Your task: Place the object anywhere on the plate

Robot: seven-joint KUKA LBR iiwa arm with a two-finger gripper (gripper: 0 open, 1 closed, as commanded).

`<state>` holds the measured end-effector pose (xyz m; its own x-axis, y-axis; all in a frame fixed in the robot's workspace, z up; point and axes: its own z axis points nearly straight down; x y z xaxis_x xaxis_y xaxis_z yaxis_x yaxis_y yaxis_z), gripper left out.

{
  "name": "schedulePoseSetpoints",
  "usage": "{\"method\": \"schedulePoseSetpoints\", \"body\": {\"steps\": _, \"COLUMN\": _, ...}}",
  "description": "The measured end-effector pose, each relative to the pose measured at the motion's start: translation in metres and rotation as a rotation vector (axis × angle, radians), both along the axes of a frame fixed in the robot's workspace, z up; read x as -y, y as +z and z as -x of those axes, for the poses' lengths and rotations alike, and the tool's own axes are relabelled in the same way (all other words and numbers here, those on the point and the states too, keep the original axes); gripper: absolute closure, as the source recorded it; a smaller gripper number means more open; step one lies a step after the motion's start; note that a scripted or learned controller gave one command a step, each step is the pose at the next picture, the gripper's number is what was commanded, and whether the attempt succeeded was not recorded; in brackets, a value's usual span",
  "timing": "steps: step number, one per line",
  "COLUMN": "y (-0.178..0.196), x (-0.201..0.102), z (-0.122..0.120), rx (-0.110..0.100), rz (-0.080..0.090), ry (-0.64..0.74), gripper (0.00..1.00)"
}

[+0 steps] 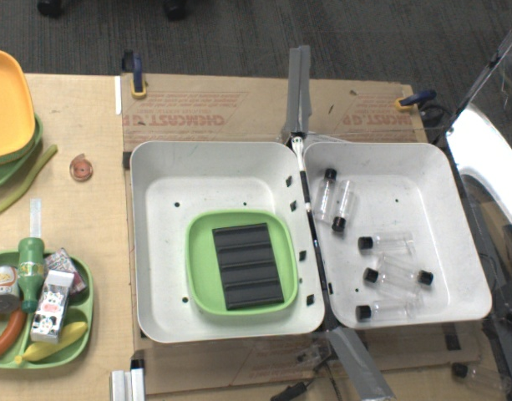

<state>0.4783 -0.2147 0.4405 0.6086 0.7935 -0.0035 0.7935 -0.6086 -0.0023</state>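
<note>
One dark ribbed block lying flat in the middle of the green plate, well inside its rim, plate itself on the floor of the left bin; judged from that, placing looks done, with nothing left but pulling clear, if the block is the object meant; cannot be sure of that, since the task names no object; several clear vials with black caps scattered loose in the right bin, two near its upper left corner, the rest toward its lower middle, none on the plate; if a vial is meant, whole job yet to do: pick from the right bin, carry across the raised rims where the bins meet, set down on what bare green remains around the block; little free room there, and a round vial likely to roll; off to the left on the bench, a yellow dish stacked on green ones, a green divided tray of toy food, a small pink disc; all well apart from both bins, no hindrance.
</note>
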Motion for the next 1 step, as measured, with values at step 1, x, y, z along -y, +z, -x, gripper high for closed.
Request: {"method": "schedulePoseSetpoints", "body": {"steps": 1, "y": 0.0, "x": 0.0012, "z": -0.0028, "rx": 0.0, "rz": 0.0, "ry": -0.139, "gripper": 0.0}}
